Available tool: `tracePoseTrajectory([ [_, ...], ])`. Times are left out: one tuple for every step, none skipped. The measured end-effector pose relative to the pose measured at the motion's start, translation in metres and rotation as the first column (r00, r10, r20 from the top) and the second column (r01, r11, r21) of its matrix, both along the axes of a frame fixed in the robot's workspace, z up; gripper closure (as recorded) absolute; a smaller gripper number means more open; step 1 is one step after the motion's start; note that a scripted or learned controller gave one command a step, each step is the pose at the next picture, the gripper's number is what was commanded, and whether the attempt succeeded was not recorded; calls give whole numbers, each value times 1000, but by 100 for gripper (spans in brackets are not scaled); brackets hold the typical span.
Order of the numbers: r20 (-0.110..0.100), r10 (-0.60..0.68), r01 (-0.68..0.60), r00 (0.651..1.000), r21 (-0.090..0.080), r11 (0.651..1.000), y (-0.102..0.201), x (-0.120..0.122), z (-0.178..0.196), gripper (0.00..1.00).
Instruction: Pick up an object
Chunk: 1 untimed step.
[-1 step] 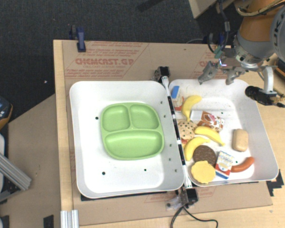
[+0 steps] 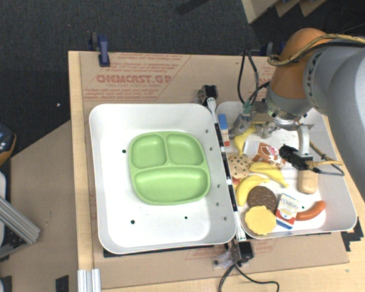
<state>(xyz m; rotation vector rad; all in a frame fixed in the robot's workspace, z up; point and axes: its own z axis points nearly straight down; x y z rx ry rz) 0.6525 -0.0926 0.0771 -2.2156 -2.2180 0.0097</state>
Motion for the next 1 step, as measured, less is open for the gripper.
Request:
tracePoseTrajectory([
  [10,-1,1,1000,0,1000,0,3,18,100],
])
